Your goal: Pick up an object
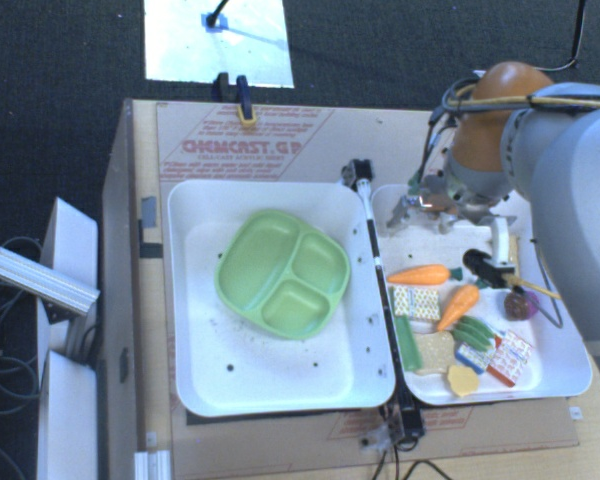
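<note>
The right bin (570, 368) holds a pile of toy food. An orange carrot (420, 275) lies across its middle, and a second carrot (458, 306) lies tilted just below it. Around them are a checked cracker (416, 302), a long green pod (407, 343), a tan biscuit (438, 349), a yellow piece (463, 380), a red and white packet (510, 357) and a dark round fruit (520, 305). My gripper (426, 212) hangs over the far end of this bin, above the carrots and apart from them. I see nothing between its fingers.
The left bin (195, 368) holds a light green divided plate (283, 273). A black bar (373, 268) runs between the two bins. The grey arm (565, 198) covers the right bin's far right corner. Brown cardboard (240, 143) lies under the bins.
</note>
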`<action>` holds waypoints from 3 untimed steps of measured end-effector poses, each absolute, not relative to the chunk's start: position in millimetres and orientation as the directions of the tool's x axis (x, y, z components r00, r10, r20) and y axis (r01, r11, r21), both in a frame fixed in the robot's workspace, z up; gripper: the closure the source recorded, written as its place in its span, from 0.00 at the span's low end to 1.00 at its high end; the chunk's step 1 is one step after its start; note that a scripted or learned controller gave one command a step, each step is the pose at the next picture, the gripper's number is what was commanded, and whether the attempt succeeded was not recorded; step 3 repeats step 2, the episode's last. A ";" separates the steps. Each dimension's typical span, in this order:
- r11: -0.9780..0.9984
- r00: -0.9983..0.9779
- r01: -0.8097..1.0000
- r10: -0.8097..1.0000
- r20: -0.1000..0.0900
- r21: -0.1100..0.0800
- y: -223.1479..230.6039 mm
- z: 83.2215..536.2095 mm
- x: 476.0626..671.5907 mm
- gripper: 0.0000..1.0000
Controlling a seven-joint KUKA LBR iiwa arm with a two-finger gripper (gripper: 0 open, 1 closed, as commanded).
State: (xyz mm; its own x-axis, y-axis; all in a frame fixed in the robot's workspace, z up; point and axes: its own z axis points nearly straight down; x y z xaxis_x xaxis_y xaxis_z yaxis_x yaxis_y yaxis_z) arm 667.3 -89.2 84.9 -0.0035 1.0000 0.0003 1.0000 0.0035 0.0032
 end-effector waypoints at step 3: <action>0.004 -0.004 1.000 1.000 -0.001 0.003 -83.7 85.1 669.2 0.00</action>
